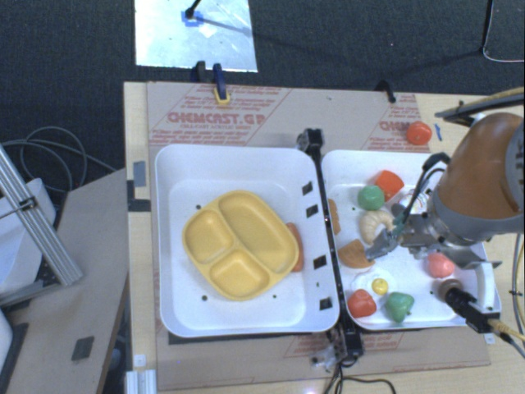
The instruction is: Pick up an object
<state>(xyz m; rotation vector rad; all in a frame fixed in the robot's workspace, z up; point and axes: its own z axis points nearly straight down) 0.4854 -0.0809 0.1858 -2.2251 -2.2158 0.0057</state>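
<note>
Camera view: gripper (385, 240) low in right bin (344, 171), fingertips at a cream-coloured toy food piece (375, 222) and just above a brown slice (355, 255); finger gap unclear, grasp can't tell. Left bin (176, 220) holds yellow divided plate (238, 243).

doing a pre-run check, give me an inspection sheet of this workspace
surface: bench under printed sheet, with left bin and right bin side by side
job's things: right bin holds small toy foods, among them a green ball, orange block, fried egg, red piece
clutter: yellow divided tray in left bin; orange ball on bench outside bins
grippers: tool low over right bin, near a cream piece
cables: loose loops at left; wires at front edge
surroundings: dark carpet, shiny square plate
</note>
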